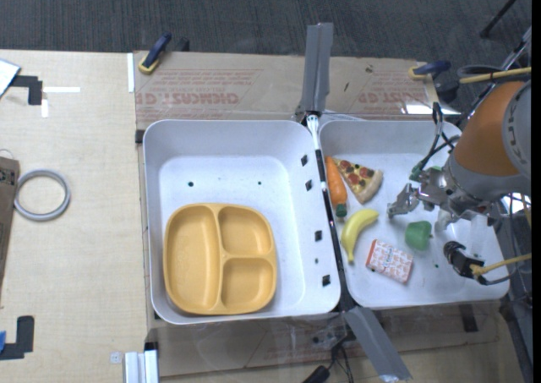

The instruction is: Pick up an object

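Over on the right-hand shallow white bin (372,292), the grey arm with its orange band has its two-finger gripper (420,208) down low among the toys. From where I stand its metal prongs appear spread apart, with nothing lodged between them, so I would say no object has been picked up yet.

Just below the gripper, near or perhaps touching it, lies a small green rounded plastic piece (418,235), which looks to be the nearest candidate. Left of that sits a flat pink-and-white patterned packet (390,260), and further left a yellow plastic banana (357,230) lies curved beside the bin's inner wall. Above the banana an orange toy carrot (336,183) runs along that same wall, with a toy pizza slice (361,178) just beside it.

The left white bin (169,146) holds a yellow three-compartment plastic tray (221,257), resting flat and well apart from the arm. Out on the bench to the far left lies a grey roll of tape (39,194).

As I judge it, the reach is made, while the closing and the lift both remain to be done.
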Tool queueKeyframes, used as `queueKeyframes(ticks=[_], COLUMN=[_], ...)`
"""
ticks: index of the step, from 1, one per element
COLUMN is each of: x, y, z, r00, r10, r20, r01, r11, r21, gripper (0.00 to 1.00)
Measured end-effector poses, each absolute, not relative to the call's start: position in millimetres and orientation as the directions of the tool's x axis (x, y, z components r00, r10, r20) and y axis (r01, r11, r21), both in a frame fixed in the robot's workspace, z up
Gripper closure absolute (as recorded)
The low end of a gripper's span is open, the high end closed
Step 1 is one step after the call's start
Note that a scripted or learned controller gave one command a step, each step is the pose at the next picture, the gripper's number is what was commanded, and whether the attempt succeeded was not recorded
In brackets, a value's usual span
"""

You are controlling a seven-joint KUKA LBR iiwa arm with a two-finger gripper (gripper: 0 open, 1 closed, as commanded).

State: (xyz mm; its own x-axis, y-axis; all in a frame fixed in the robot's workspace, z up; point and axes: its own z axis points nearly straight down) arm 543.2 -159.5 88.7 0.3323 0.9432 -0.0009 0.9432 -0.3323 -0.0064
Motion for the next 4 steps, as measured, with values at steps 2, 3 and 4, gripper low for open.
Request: queueKeyframes(ticks=[2, 3, 4], x=[593.5, 592.9, 566.0], y=[-153.8, -96.5, -33.0], z=[231.0, 192.5, 188.3], r00=[0.433, 0.432, 0.226], r10=[0.901, 0.902, 0.974], r20=[-0.004, -0.004, -0.003], r01=[0.901, 0.902, 0.974], r11=[-0.434, -0.432, -0.226], r21=[-0.004, -0.007, -0.007], gripper=[1.00, 1.00, 1.00])
